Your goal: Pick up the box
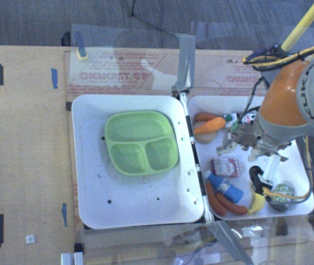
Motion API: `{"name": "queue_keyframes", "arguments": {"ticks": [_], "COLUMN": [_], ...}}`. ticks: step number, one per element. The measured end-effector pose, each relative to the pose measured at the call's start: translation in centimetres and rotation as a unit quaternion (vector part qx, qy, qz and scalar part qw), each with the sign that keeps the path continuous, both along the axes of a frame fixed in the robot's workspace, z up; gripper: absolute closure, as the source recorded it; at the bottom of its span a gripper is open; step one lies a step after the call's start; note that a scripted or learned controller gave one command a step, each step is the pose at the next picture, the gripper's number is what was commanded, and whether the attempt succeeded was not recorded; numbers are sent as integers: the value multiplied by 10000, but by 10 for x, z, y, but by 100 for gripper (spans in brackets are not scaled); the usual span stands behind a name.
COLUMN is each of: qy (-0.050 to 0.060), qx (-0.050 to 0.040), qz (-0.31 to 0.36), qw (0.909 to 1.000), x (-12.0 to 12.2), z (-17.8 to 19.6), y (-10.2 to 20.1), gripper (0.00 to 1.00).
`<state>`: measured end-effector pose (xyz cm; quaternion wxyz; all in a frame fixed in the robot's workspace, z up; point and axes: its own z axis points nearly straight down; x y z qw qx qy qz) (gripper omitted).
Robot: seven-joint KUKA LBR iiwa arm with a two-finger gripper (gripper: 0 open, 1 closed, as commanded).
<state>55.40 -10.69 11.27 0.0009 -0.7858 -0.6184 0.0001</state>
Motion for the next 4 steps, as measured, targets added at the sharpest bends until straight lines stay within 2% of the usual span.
{"name": "queue_keyframes", "arguments": {"ticks": [1, 2, 3, 4], "qy": [-7, -6, 6, -41], "qx": [4, 4, 4, -3], "qz": [-29, -27, -206, 64], "qw": [10000, 10000, 9998, 10000], "x": [0, 0, -39, -73], "z": [10, 10, 51, -25], "y": [-2, -2, 3, -22], "gripper": [100, 0, 0, 0]}}
